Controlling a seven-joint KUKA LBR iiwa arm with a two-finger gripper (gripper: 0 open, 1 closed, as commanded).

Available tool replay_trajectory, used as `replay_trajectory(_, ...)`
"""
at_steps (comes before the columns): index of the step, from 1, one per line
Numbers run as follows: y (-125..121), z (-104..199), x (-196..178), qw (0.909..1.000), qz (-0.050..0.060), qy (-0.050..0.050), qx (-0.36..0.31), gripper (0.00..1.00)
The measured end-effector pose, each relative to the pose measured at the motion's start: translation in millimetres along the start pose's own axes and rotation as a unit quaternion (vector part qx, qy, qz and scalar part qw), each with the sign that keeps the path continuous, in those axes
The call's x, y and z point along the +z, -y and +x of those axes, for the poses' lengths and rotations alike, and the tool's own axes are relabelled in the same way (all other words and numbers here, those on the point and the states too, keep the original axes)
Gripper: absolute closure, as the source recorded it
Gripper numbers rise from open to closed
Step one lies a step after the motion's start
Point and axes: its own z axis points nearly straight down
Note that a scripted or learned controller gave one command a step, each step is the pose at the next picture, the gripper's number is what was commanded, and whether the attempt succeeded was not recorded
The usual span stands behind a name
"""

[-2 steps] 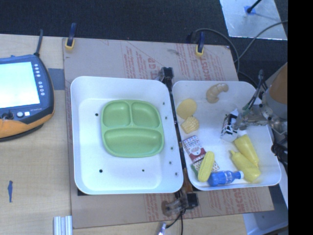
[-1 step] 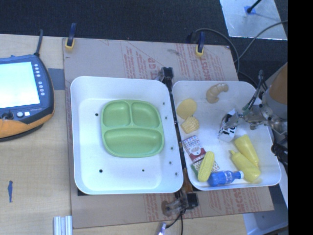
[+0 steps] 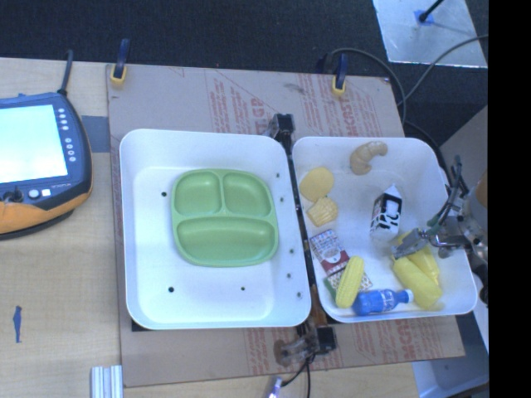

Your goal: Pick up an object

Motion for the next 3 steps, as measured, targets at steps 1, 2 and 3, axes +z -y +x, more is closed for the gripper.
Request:
replay_trajectory(1,-13.2,11.1,44.4,1.0,0.0,0.0,-0.001,0.0)
replay_trajectory(2,-13.5,10.0,33.9,1.0,0.001,0.0,-0.003,1.0)
replay_trajectory(3,-51.8,100.2,43.1,1.0,-0.002,0.001,-0.002,1.0)
